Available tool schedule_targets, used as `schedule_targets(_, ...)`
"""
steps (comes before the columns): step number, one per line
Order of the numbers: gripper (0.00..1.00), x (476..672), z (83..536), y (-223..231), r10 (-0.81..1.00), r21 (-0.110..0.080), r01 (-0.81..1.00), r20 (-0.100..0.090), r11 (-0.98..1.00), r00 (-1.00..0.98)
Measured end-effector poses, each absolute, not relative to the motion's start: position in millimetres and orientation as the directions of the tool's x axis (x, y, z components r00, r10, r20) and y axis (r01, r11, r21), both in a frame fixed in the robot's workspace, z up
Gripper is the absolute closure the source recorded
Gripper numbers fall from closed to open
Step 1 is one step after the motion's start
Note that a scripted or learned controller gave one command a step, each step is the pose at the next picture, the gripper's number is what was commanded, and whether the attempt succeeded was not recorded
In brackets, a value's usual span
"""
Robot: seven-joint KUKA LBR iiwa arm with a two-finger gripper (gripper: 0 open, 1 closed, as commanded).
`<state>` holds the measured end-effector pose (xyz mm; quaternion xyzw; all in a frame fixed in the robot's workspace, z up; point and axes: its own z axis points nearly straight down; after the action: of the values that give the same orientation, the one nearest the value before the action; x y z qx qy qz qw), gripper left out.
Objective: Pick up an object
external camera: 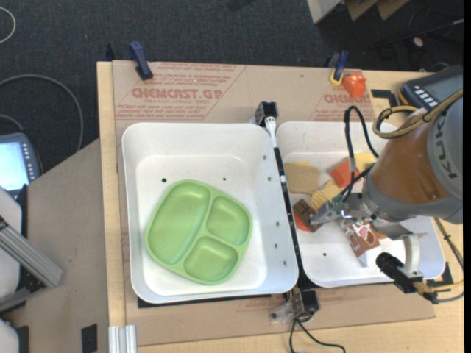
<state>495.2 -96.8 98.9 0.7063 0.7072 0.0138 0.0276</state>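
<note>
From where I stand the arm (419, 168) comes in from three o'clock over the right bin (324, 267), its fingers (318, 218) low among a jumble of small things at that bin's nine o'clock side; whether they are spread or closed, or have hold of anything, I cannot tell. Around them lie a tan slab (302, 175) at twelve o'clock, an orange piece (341, 173) and a yellow ridged piece (324, 194) toward one o'clock, a dark brown lump (302, 213) touching at nine, and a brown-and-white packet (362, 237) at four. The left bin (140, 153) holds a green divided plate (200, 230), well apart from the arm, on the brown tabletop (221, 87).
</note>
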Motion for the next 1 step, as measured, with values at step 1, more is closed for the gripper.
schedule_targets(1,0.00,536.2,92.7,-159.5,1.000,0.027,1.000,-0.011,0.001,-0.001)
